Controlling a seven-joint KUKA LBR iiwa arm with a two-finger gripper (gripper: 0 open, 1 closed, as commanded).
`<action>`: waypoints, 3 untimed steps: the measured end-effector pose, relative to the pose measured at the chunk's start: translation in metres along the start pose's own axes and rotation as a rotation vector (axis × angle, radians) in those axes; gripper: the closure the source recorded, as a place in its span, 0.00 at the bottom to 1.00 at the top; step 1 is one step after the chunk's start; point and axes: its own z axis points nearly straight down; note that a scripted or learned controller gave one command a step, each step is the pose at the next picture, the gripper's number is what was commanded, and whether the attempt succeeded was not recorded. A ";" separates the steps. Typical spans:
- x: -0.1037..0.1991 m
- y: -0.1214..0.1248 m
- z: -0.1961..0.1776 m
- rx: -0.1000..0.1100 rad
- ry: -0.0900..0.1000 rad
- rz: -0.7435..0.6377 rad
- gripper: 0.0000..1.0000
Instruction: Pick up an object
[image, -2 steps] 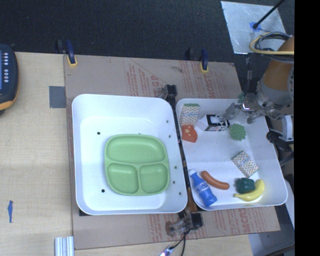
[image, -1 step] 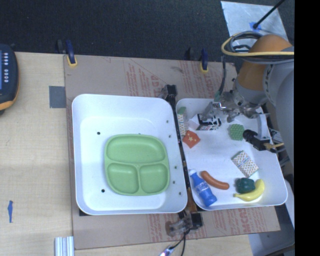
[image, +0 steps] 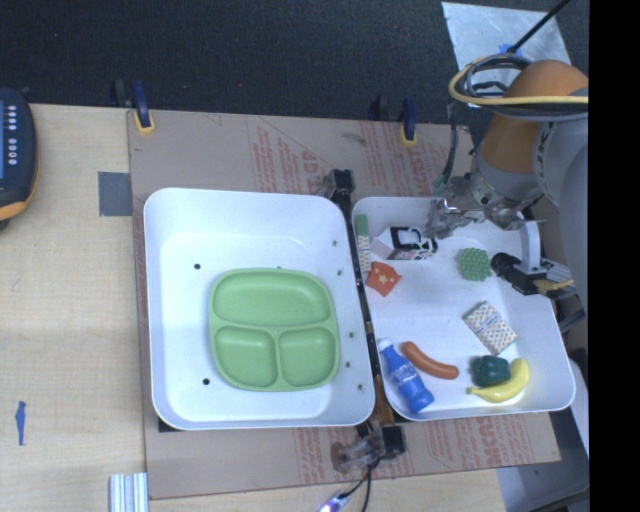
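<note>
My gripper (image: 441, 217) hangs over the back of the right bin (image: 545, 330), just right of a small black and white object (image: 410, 241). I see nothing held in it. Lying in the same bin are a green bumpy ball (image: 474, 263), an orange-red box (image: 382, 279), a patterned packet (image: 490, 326), a sausage (image: 430, 361), a blue bottle (image: 405, 376), a dark green pepper (image: 489, 370) and a banana (image: 506, 388). A thin green stick (image: 362, 241) lies along the bin's left wall.
The left bin (image: 170, 250) holds a green divided plate (image: 273, 328). The grey arm with its orange band (image: 530, 110) comes in from the upper right. A black part (image: 516, 272) juts over the right bin's right side. Clamps sit at the bench's back edge.
</note>
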 end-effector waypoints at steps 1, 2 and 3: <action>0.087 -0.023 -0.075 0.025 0.010 0.001 1.00; 0.125 -0.015 -0.074 0.026 0.008 0.002 1.00; 0.054 -0.052 -0.074 0.028 0.008 0.005 1.00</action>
